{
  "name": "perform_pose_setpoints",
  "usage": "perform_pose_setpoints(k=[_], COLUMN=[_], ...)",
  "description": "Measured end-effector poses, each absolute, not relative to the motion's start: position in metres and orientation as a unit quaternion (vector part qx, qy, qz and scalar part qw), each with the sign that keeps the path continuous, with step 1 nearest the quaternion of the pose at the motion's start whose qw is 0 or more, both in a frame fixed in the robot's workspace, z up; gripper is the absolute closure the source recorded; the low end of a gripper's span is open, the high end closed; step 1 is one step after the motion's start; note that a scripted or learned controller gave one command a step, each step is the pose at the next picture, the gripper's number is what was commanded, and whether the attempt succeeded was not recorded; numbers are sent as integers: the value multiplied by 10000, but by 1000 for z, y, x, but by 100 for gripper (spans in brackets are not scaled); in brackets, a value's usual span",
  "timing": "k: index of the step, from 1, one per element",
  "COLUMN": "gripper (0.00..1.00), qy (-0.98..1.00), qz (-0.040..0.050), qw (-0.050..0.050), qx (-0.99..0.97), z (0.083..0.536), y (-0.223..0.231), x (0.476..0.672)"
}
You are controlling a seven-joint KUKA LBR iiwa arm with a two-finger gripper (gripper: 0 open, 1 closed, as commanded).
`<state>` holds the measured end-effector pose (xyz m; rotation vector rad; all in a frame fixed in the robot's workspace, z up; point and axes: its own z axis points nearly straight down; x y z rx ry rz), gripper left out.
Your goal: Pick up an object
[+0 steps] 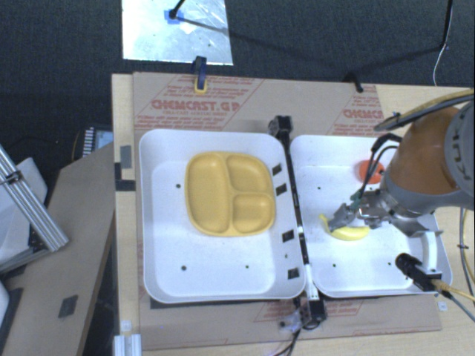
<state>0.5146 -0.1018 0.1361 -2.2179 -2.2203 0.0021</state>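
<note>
A yellow banana-shaped object [349,233] lies in the right bin [326,280], near its middle. My gripper [353,217] hangs right over it, with one grey finger [338,217] to the object's left end and the other above its right part. The jaws stand open and spread, and the object lies under them rather than between them. An orange object [367,170] sits at the back of the right bin, partly hidden by the arm's cables and its orange band [427,158].
A yellow divided plate [228,193] lies in the left bin [159,273]. A black divider [292,199] separates the two bins. The arm's body covers the right side of the right bin. A black part [413,268] sticks out near that bin's front right corner.
</note>
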Motion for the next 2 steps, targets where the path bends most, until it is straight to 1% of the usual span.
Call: perform_pose_setpoints(k=[1,2], gripper=[0,100], qy=[-7062,-7061], qz=[-16,-41], qw=[-84,-107], qx=[-7079,-7080], z=[89,104], y=[-106,-106], x=[518,521])
